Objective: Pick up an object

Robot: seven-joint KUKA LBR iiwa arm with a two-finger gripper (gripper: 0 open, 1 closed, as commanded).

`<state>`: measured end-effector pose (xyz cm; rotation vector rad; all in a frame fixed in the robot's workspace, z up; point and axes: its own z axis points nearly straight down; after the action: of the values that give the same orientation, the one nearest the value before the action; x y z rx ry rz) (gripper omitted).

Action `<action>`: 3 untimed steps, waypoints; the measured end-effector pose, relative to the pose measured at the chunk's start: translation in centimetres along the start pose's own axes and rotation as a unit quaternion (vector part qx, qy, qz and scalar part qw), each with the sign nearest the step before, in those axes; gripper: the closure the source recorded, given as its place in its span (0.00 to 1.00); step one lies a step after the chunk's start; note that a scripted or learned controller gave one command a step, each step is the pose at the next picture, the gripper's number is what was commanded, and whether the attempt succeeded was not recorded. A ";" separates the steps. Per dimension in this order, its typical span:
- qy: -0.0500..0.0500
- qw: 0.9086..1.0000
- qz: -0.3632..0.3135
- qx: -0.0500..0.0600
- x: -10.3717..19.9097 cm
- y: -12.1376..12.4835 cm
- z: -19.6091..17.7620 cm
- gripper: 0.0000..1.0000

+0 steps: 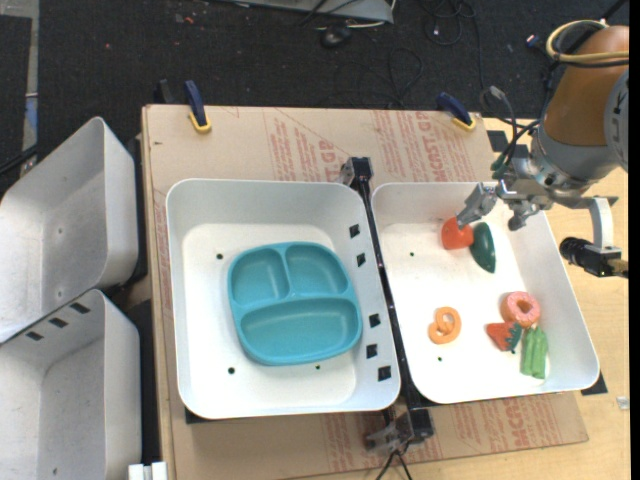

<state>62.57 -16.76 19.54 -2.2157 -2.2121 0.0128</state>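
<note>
Red and dark-green toy pieces (470,238) lie touching in the right bin (420,368) at about seven o'clock from the pincer (505,208), just below its spread, seemingly empty fingers, the green one's long axis running twelve-to-six.

A robotics lab. A cardboard-covered counter (300,133) carries 2 shallow white plastic bins (190,298) held by yellow-and-blue clamps (197,108). Loose black cables (420,38) trail across the dark floor (90,28).

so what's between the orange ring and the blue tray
In the camera view, bare white bin floor, then the black divider where the two bins meet, separates the orange ring from the blue tray.
</note>
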 end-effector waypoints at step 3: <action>-0.002 1.000 0.000 -0.008 -1.4 0.6 8.4 0.00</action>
<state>63.09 -18.19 11.16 -2.2261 -2.2221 -0.0002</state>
